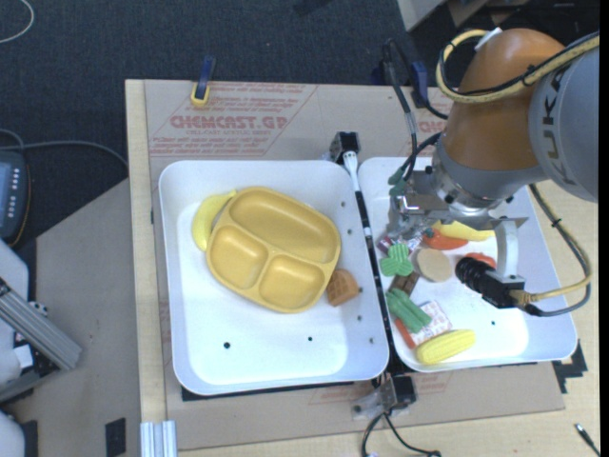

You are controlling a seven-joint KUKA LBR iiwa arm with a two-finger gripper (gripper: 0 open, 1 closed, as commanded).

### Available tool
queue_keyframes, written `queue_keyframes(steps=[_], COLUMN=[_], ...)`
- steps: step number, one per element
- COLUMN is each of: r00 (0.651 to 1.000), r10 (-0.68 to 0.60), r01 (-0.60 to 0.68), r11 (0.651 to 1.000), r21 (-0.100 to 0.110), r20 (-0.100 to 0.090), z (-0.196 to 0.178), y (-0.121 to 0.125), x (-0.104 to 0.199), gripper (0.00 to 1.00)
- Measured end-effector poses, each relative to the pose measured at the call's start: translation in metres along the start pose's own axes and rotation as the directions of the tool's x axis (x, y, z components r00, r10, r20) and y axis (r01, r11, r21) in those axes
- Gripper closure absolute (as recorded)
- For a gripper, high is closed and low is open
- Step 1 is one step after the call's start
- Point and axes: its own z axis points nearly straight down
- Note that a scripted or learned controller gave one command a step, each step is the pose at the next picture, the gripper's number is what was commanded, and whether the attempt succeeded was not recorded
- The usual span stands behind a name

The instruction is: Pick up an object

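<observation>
The left bin [181, 284] holds a yellow divided tray [274, 248] lying over a yellow plate [204, 221], with a small brown piece [343, 288] touching the tray's right corner. Much bare white floor lies along its front and left edges. The right bin [544, 331] is crowded with toy food: a corn cob [445, 347] near the front rim, green pieces [403, 305], a tan round piece [437, 266] and a yellow banana-like piece [463, 229]. The tool [411, 219] hangs low over this clutter, close to the wall shared by the bins; whether it is released or clenched cannot be told. Little open room remains there.
</observation>
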Motion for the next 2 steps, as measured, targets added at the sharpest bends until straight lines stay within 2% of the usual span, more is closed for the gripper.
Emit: queue_keyframes(steps=[1,2], r00=[1.0,1.0], r10=[-0.001,0.002], r01=[0.001,-0.002], r11=[1.0,1.0], r21=[0.0,0.001], r20=[0.0,0.001], z=[-0.003,0.014], y=[-0.029,-0.042], x=[0.044,0.07], gripper=[1.0,1.0])
